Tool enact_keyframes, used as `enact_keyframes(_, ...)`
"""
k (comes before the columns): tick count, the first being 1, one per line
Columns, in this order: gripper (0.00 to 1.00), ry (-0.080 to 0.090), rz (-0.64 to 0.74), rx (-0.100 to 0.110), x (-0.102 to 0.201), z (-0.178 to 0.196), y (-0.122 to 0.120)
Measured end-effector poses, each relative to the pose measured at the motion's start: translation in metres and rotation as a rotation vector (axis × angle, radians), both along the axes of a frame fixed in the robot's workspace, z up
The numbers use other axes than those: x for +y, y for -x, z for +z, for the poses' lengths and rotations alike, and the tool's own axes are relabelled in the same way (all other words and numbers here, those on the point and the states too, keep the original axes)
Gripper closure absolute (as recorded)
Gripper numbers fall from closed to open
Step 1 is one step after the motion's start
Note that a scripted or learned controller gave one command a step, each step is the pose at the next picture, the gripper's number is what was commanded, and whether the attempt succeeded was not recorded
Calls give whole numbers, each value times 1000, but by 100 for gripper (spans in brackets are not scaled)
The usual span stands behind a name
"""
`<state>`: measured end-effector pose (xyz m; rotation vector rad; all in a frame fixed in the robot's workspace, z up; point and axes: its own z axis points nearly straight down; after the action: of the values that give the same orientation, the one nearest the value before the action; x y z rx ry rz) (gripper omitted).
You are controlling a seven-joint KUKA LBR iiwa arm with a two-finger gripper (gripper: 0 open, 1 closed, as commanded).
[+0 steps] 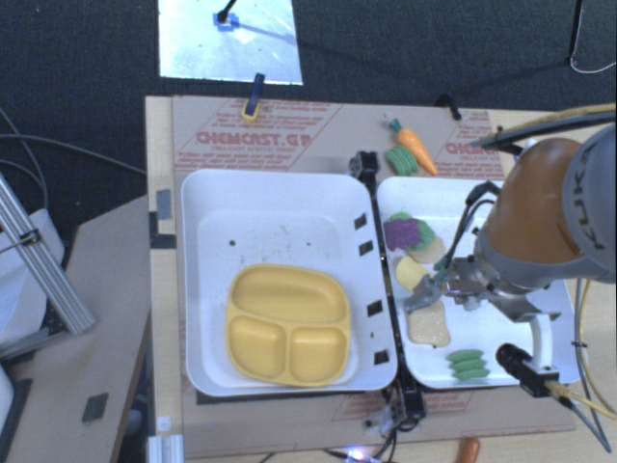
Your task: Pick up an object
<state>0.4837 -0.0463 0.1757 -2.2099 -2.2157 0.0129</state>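
The right bin (540, 201) holds several toy foods. A purple and green bunch (409, 231) lies near its far left corner, with a pale round piece (430, 251) beside it. Below them sit a yellow piece (408, 272), a beige slab (429, 326) and a green pea pod (468, 363). My gripper (425, 294) hangs low over the bin's left side, just above the beige slab and right beside the yellow piece. I see nothing held in it. The grey and orange arm (540, 220) covers the bin's middle and right.
The left bin (280, 201) holds a yellow divided tray (287, 324). A black divider (381, 258) runs between the bins. On the cardboard behind the right bin lie a toy carrot (416, 144) and a green piece (400, 160). A blue and yellow tool (254, 98) lies farther back.
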Motion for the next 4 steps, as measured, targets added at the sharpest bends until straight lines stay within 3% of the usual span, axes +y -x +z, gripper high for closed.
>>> enact_keyframes(1,0,4,-9,-14,-95,-92,-2)
enact_keyframes(2,0,4,-5,-22,-163,-89,-5)
enact_keyframes(3,0,2,10,-24,-50,-89,-40)
enact_keyframes(4,0,3,-4,-23,-70,-89,-5)
